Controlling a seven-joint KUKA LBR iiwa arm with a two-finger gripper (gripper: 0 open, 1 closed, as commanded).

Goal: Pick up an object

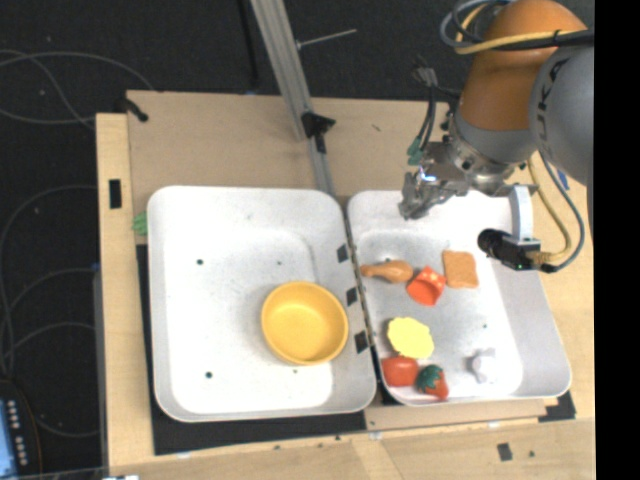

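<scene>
The arm comes in from the right and its hand (418,200) hangs over the far left corner of the right bin (530,353), close to the rim; its fingers look drawn narrow with nothing between them. Below it, in the right bin, a brown drumstick-shaped toy (387,269) lies near the left wall, with a red-orange cup-like piece (426,286) just beside it and an orange block (460,269) next to that, toward the middle. Nearer the front edge sits a yellow lump (410,337), and at the front left corner a red tomato-like toy (399,370) rests just beside a strawberry (432,381) with a green top. A small pale grey piece (480,364) lies apart toward the front right. The left bin (190,268) holds a yellow bowl (303,322), upright, near its right wall. Both bins sit side by side on the tan worktop (200,138).
</scene>
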